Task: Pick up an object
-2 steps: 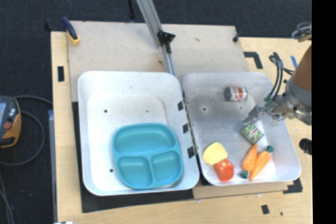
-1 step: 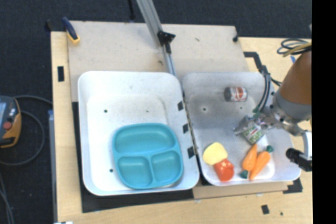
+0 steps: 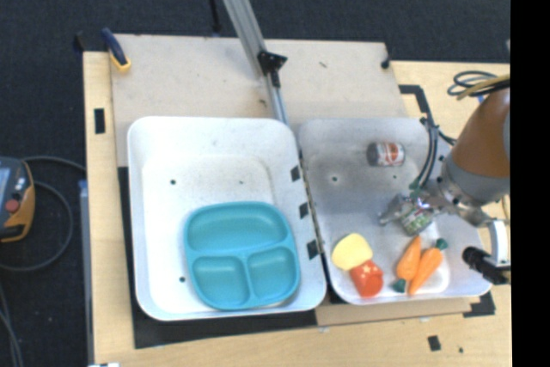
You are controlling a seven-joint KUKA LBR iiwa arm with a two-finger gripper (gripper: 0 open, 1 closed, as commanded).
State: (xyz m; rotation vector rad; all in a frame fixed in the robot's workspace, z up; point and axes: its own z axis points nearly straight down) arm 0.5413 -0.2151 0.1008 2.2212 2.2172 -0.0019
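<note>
Fixed overhead camera – slanted down, both bins framed.

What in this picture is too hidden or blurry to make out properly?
- The gripper, camera view: small and blurred, so its fingers and what is under them cannot be read.
- The can, camera view: too small to read its label.
- The arm, camera view: cut off at the right.
- The orange-and-grey device, camera view: cut by the left edge.
- The carrots, camera view: they overlap, so their number is unclear.
</note>
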